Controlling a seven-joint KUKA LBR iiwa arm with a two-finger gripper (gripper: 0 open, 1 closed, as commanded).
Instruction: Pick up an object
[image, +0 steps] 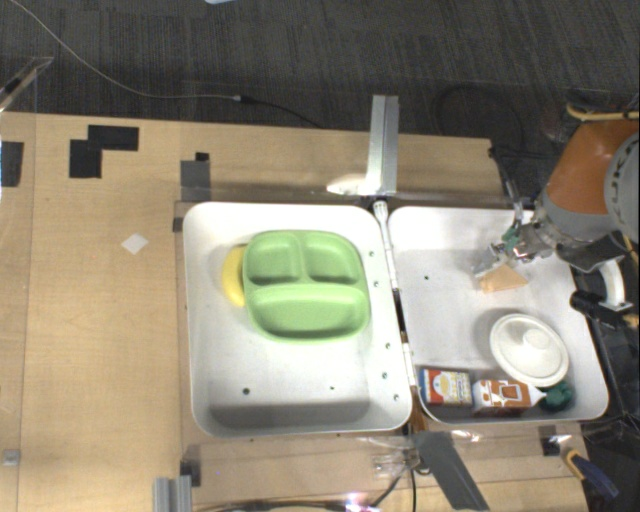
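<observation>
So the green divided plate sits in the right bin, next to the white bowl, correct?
Not quite. The camera view shows the green divided plate in the left bin, partly over a yellow object; the white bowl is in the right bin.

Single fixed camera above bench (90, 300), looking down (slanted) on both bins (200, 330).

Green tray (303, 283) in left bin (215, 330); claw (517, 243) over right bin (440, 240).
</observation>
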